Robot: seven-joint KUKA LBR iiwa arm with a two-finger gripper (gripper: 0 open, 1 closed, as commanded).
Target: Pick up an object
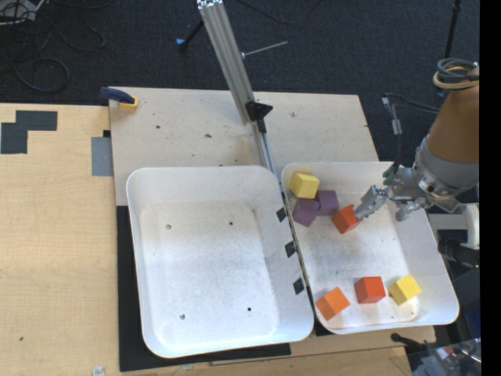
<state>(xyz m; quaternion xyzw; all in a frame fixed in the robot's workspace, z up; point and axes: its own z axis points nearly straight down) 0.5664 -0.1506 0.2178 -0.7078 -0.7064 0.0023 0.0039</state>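
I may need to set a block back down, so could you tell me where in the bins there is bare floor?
Free: the left bin; in the right bin, the middle floor. Crowded: far-left corner with the yellow block, purple blocks, red block by the gripper; near edge with three blocks.

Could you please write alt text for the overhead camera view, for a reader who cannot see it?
A grey and orange robot arm reaches from the right into the right white bin, its gripper beside a red-orange block. That bin also holds a yellow block, two purple blocks and, near its front, orange, red and yellow blocks.
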